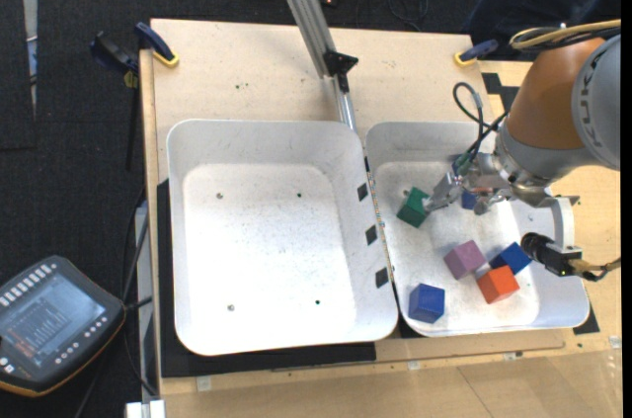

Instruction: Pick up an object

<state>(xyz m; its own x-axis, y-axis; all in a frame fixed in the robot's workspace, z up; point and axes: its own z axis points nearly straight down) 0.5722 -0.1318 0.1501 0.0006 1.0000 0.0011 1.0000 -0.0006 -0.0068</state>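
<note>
The gripper [441, 199] is pinched on the green block [414, 208]; the purple block [464, 259] sits near it in the right bin [553, 312].

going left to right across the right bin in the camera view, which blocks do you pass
green block → dark blue block → purple block → orange block. The blue block behind the orange one overlaps it, so its place is unclear.
</note>
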